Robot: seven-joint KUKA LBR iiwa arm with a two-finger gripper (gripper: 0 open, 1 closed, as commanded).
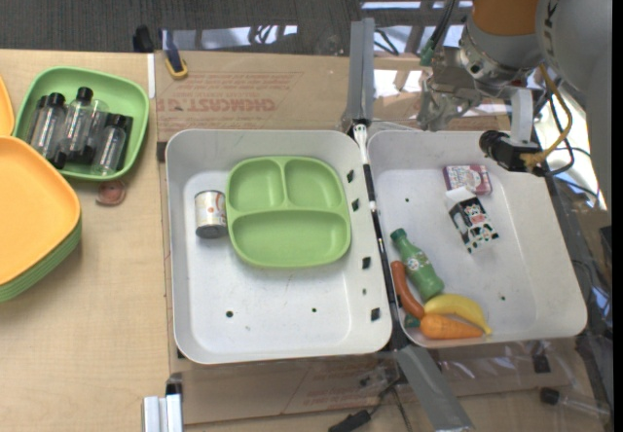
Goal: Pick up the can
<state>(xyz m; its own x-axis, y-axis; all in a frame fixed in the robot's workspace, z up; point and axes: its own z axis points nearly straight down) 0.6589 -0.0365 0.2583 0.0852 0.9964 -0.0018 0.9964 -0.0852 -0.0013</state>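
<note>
The can is small and silver with a red band, lying on its side in the left bin, just left of a green divided plate. My gripper hangs at the end of the grey arm above the back edge of the right bin, far to the right of the can. Nothing is seen held in it.
The right bin holds a green bottle, a carrot, a banana, a red chilli, a small carton and a purple packet. On the bench at left stand a green tray of vials and orange plates.
</note>
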